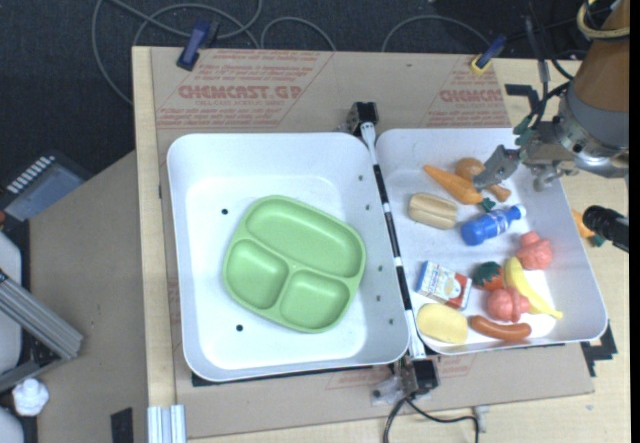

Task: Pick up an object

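Note:
The right bin (pixel 578 231) holds several toy foods: an orange carrot (pixel 450 183), a tan bread roll (pixel 432 211), a blue bottle (pixel 490 224), a small carton (pixel 441 282), a yellow banana (pixel 530 289), a pink lump (pixel 537 251), a red fruit (pixel 506 303), a sausage (pixel 500 330) and a pale yellow piece (pixel 443 323). My gripper (pixel 521 171) hangs over the back right of this bin, open, with nothing between its fingers. One grey finger (pixel 495 169) is just right of the carrot's thick end, above the blue bottle.
The left bin (pixel 200 181) carries a green divided plate (pixel 292 263). A black divider clip (pixel 364 117) sits at the back where the bins meet. Cables lie on the dark floor behind the bench. The arm's orange band (pixel 605 81) rises at the far right.

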Action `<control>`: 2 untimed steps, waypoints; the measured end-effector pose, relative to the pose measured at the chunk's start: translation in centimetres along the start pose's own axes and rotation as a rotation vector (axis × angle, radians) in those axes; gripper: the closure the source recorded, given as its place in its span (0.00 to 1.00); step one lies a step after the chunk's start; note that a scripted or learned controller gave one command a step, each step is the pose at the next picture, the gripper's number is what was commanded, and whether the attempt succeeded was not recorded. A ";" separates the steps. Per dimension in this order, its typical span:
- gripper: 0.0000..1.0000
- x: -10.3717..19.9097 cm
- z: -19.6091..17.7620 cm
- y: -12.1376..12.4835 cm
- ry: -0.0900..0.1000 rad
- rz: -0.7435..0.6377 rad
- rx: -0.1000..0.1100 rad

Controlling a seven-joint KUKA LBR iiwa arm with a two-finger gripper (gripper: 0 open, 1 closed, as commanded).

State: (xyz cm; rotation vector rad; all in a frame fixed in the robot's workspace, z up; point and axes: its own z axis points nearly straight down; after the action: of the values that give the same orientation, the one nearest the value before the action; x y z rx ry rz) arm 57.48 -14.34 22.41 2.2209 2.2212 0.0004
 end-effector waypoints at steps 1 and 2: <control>0.00 1.3 12.2 7.6 -0.003 0.002 -0.003; 0.00 2.1 13.2 8.2 -0.010 0.003 -0.007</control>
State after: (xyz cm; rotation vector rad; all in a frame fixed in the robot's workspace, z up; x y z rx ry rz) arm 65.69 -12.25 9.20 2.2157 2.2084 -0.0029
